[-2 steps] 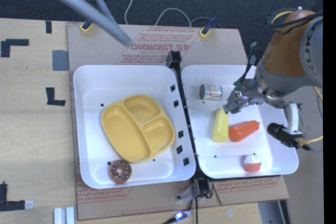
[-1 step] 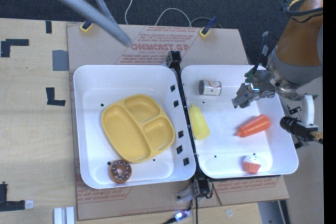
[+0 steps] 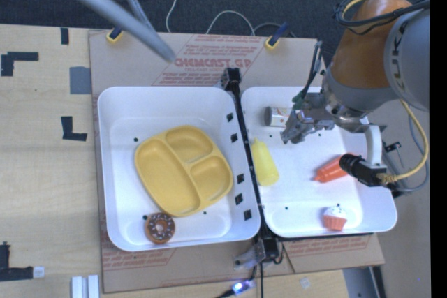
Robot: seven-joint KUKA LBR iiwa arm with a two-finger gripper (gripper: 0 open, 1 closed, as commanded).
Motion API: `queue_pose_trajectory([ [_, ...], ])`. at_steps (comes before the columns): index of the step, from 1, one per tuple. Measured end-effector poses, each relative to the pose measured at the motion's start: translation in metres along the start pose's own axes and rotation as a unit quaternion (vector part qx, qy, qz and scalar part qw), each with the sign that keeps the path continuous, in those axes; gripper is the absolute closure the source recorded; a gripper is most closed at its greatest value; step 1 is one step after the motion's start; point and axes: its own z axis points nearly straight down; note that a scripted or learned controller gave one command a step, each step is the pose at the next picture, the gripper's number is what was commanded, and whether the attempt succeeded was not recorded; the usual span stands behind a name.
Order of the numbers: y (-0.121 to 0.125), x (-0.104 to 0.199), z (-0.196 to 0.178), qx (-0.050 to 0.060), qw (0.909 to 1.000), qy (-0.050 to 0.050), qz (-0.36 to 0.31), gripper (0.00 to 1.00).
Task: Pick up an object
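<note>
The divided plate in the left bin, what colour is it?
Yellow. The divided plate shows plainly in the camera view, lying in the left bin.

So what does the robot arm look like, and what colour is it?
The arm is thick, rounded and grey, with a shiny orange band above its wrist and dark letters on its side. Thin black and yellow cables loop around it. Its tool is small, made of dark grey and silvery metal parts.

One fixed camera above the bench (image 3: 42,150) — slanting down on both bins (image 3: 112,150).
</note>
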Motion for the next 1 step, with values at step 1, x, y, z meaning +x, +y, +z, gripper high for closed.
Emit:
queue_pose_trajectory([
  [1, 0.0047, 0.0525, 0.0168, 0.0, 1.0, 0.0, 0.0, 1.0],
])
